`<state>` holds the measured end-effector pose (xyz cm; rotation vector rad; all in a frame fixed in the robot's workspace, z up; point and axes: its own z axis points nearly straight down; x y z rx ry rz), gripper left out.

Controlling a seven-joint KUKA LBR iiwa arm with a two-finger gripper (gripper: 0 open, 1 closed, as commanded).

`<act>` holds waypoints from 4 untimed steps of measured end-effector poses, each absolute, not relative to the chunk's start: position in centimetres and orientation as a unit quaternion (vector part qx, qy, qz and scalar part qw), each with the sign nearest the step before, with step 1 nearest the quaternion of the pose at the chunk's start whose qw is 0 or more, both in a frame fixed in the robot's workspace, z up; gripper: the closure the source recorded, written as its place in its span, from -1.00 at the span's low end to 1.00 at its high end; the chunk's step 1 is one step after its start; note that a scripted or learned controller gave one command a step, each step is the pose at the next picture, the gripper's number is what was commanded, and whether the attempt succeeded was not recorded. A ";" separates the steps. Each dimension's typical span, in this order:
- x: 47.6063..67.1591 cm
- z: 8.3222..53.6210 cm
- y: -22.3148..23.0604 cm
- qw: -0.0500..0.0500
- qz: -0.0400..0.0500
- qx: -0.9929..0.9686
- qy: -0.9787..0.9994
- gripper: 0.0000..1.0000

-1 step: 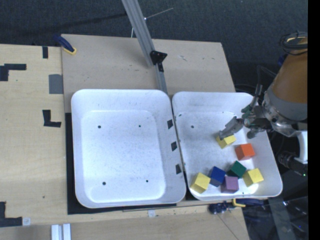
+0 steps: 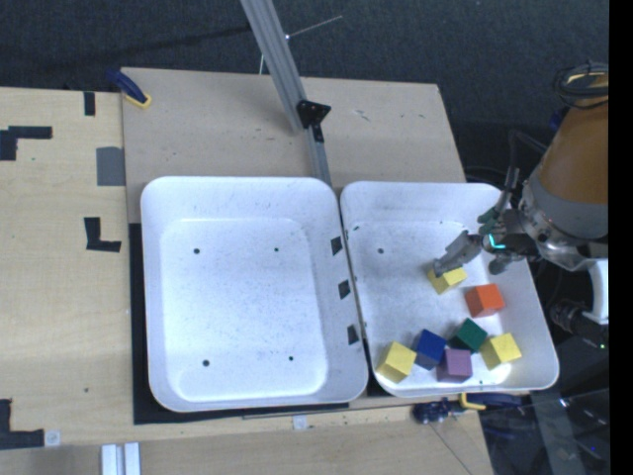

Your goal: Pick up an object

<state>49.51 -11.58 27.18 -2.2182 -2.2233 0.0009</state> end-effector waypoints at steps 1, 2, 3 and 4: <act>49.0 20.8 -11.6 0.003 0.003 -0.707 -0.707 -1.00; 49.2 15.7 -12.5 0.003 0.002 -0.707 -0.707 -1.00; 49.8 10.6 -11.8 0.003 0.002 -0.706 -0.708 -1.00; 49.9 11.8 -11.8 0.002 0.001 -0.706 -0.708 1.00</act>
